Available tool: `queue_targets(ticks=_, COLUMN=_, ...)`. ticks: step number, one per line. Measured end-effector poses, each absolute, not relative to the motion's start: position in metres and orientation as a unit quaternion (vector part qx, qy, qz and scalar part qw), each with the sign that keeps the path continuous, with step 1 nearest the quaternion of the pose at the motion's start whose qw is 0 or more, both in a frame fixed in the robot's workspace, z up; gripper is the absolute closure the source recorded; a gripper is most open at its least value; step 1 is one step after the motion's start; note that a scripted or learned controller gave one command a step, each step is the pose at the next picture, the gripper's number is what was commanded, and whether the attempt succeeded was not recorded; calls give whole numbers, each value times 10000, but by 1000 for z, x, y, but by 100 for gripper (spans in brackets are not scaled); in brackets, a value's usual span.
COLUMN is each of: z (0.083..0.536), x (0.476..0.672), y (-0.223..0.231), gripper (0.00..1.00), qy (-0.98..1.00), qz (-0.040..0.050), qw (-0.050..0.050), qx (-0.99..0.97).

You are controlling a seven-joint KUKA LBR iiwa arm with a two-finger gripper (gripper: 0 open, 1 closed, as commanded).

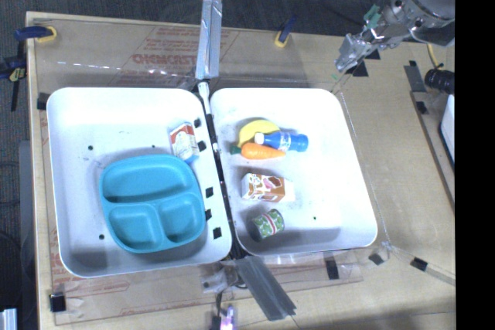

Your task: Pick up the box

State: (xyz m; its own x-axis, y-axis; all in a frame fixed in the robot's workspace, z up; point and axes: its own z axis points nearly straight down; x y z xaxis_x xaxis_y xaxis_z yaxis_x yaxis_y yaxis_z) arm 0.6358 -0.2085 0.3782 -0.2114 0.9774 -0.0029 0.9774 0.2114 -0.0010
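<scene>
Camera view, near to far. Green can [267,223] sits just nearer than the box [264,188] in the right bin [352,166]; carrot [263,152] and bottle [281,141] lie just beyond the box. Gripper [353,54] hangs well beyond the box, outside the bin; finger state: cannot tell. Risk: crowded neighbours, a descent slightly off could nudge the can or snag the carrot.

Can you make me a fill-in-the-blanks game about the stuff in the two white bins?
1. The blue plastic tray with three compartments lies in the ______ bin.
2. The small blue plastic bottle with a white cap lies in the ______ bin.
3. The orange toy carrot touches the yellow ______.
4. The green can lies nearer the camera than the brown and white ______.

Missing words: left; right; banana; carton
</scene>
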Motion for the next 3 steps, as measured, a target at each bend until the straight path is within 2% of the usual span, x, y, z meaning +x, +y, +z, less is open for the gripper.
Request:
queue_targets(ticks=1, z=369, x=648, y=-128, gripper=100, qy=7465, qz=-14, qw=-15, qx=6654)
queue_targets(ticks=2, z=358, x=637, y=-145, gripper=100, qy=5764, qz=-22, qw=-21, qx=8172)
queue_targets(ticks=3, z=398, x=616, y=-191, gripper=100, qy=4078, qz=-18, qw=-12, qx=9131)
